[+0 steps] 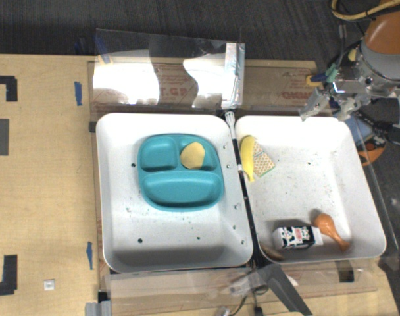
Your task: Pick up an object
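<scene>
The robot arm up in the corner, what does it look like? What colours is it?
The arm is grey metal with a rounded orange band at the top. Yellow and black cables loop above it. The gripper at its end is silvery grey, with small blue and yellow bits on it.

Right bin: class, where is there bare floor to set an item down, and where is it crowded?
In the right bin, the middle and far right corner lie bare, bordered by the banana with its mesh scrap on the left and by the milk carton and orange drumstick near the front wall. The front edge and left wall are crowded.
</scene>
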`<state>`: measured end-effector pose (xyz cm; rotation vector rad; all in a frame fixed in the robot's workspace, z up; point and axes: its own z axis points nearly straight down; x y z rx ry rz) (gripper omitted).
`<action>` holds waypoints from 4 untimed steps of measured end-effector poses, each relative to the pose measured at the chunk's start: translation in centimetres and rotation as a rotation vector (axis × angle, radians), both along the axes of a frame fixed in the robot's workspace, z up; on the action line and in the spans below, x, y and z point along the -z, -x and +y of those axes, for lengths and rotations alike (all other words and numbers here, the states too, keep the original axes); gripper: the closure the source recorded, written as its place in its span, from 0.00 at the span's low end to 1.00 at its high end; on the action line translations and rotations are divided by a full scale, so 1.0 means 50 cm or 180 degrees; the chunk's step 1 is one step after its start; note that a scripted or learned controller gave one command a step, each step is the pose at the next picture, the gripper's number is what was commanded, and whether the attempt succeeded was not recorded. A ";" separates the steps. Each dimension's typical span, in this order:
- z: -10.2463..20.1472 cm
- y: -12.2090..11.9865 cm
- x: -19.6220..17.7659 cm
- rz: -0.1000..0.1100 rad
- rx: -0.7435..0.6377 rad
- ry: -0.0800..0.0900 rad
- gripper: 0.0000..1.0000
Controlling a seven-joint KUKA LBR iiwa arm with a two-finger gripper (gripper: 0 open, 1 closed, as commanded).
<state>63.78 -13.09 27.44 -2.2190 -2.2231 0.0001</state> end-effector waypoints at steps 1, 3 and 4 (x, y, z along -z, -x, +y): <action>-0.094 0.042 0.263 0.0035 -0.0022 -0.0002 0.00; 0.030 0.058 0.346 -0.0048 0.0392 0.0006 0.00; -0.028 0.228 0.120 -0.0032 0.0285 0.0009 0.00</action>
